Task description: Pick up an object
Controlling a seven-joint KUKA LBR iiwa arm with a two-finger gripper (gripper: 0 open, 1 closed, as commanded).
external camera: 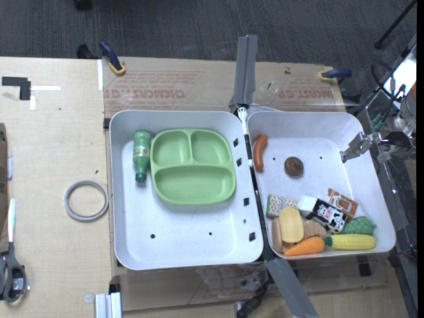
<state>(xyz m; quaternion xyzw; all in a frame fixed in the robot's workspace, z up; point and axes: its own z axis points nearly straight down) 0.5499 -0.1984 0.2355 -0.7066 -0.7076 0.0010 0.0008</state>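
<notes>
Steel scissors (9, 275) lie at the lower left of the frame on the pale wooden bench (50, 138). A translucent tape ring (86, 199) sits just above them, well apart from the bins.

Right of it, the left white bin (179, 254) is shallow, smooth plastic with rounded corners. It holds a small green plastic bottle (141, 154) lying along its left wall, just beside a light green three-compartment plate (193, 165). The lower half of this bin's floor is bare.

The right white bin (311, 128) touches the left one along the centre of the frame. An orange sausage (260, 152) lies against its left wall, and a brown round piece (293, 167) sits alone near the middle with open floor around it.

The other objects crowd the lower right corner:
- a checkered cracker (281, 204)
- a pale yellow rounded slab (290, 225)
- an orange carrot (305, 246)
- a black-and-white carton (327, 212)
- an orange-brown packet (343, 201)
- a yellow corn cob (352, 242)
- a bumpy green vegetable (362, 225)

The grey gripper (353, 149) hangs at the bin's right wall, in the middle right of the frame. It is apart from every object, and I cannot tell whether it is released or clenched.
</notes>
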